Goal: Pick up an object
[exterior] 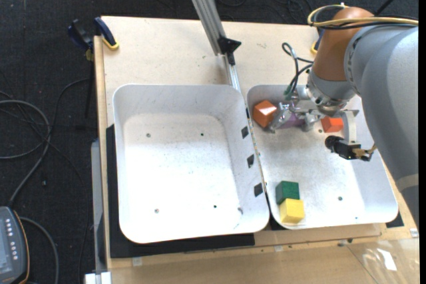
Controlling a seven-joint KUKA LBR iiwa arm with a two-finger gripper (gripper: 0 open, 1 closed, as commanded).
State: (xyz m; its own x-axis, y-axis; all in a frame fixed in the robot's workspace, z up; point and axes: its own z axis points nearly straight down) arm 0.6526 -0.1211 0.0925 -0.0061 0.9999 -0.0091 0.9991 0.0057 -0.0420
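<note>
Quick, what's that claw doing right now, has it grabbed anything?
Gripper: low in the right bin, beside the orange block; cannot be told whether it is open, closed or holding anything.

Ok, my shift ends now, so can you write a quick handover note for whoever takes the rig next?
Pincer: down in the right bin near its far end, beside the orange block; no clear sign that it holds anything.
Things: a second orange block lies behind the wrist; green block and yellow block touch at the near edge.
Done: nothing lifted yet.
Left: grasp one object and raise it.
</note>
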